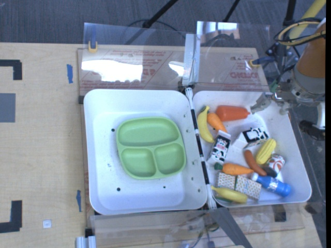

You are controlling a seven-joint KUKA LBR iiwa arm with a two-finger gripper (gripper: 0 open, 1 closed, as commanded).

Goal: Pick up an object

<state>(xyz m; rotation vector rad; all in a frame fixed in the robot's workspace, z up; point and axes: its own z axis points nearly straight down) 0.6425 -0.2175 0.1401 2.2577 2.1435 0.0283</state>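
Pincer [266, 101] at far right rim of right bin [302, 164], hanging over the bin's far right corner; finger opening not discernible, the metal tip blurred against cables and clear panel, nothing visibly held between the tips. Arm [313, 66] cut off by the right edge, orange band partly seen. Right bin contents, crowded: orange bottle-like piece [232, 112] nearest the pincer tip, just left of it, apart or touching not certain; banana [203, 125] along the left wall; small carrot [216, 122] beside it; black-and-white milk carton [221, 148] tilted at centre; second black-and-white piece [255, 135] to its right; corn cob [266, 150]; sausage [254, 161]; long carrot [238, 168]; red-and-white item [276, 163], kind unclear; blue bottle [274, 185] near right; two speckled blocks [239, 184]; yellow piece [230, 194] at near wall, partly hidden by the rim. Left bin [98, 138]: green three-part plate [151, 147], lying flat at centre.
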